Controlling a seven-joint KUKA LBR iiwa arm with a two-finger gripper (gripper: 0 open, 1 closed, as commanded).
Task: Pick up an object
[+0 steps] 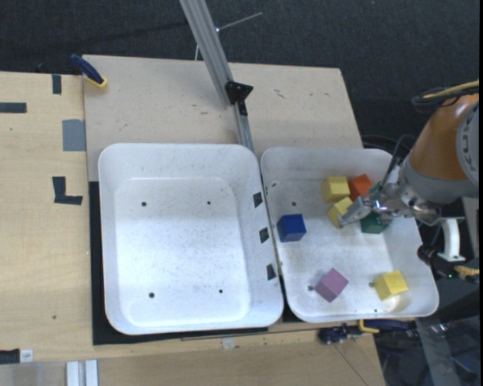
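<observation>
Camera view: fingers (364, 213) low in the right bin (306, 296) among blocks; their state is unclear.

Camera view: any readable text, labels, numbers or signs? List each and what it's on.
None readable.
Blocks in the right bin: plain faces, no print.
Left bin: dark dots, no characters.
Tape strips on the bench: dark, unmarked.
Arm: no legible marking.
</observation>
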